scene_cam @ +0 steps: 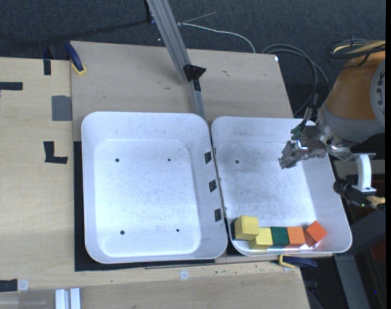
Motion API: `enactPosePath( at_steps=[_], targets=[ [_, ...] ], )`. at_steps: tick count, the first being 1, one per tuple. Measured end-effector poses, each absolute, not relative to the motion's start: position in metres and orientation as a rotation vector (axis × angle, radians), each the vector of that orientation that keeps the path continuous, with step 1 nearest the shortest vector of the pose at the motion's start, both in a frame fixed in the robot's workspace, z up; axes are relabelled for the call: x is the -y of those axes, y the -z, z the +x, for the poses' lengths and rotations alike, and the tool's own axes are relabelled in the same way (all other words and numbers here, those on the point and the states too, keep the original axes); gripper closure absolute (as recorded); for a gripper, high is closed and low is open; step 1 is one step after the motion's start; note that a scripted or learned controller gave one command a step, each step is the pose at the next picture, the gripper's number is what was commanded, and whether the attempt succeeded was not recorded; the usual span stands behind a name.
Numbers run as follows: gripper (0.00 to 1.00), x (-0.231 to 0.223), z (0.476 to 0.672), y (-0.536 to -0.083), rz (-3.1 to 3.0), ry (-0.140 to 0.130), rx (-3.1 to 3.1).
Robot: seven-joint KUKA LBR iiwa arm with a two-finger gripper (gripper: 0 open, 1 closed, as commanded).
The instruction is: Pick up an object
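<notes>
Blocks: a row of small blocks lay along the near wall of the right bin (324,192), namely a yellow block (247,226), a second yellow block (264,238), a green block (280,236), an orange block (295,235) and a red-orange block (315,232) tilted at the corner.
Handling: judged light, stiff and not fragile; faces looked smooth, so a square hold across two flat sides would suit.
Best hold: the larger yellow block sat slightly proud at the row's left end, with open floor on its far side; the middle ones touched each other and left little room for fingers.
Gripper: the gripper (292,153) hung over the far right part of the right bin, well apart from the blocks; nothing was seen between its fingers, and whether they were spread or closed could not be told.
Left bin: the left bin (92,172) stood just beside the right one.
Surface: a pale wooden bench (131,76), with dark tape marks at left.
Room: dark carpet beyond; a grey metal bar (169,24) slanted in; cables trailed at upper right.
</notes>
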State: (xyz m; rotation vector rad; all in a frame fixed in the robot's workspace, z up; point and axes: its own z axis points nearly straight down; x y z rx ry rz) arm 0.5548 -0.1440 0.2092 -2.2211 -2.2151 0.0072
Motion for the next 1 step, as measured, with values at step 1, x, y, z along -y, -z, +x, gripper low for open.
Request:
enactPosePath(
  at_steps=[1],
  targets=[
    [1.00,0.1730,0.4822,-0.2361,-2.227,-0.004,2.216]
  ],
)
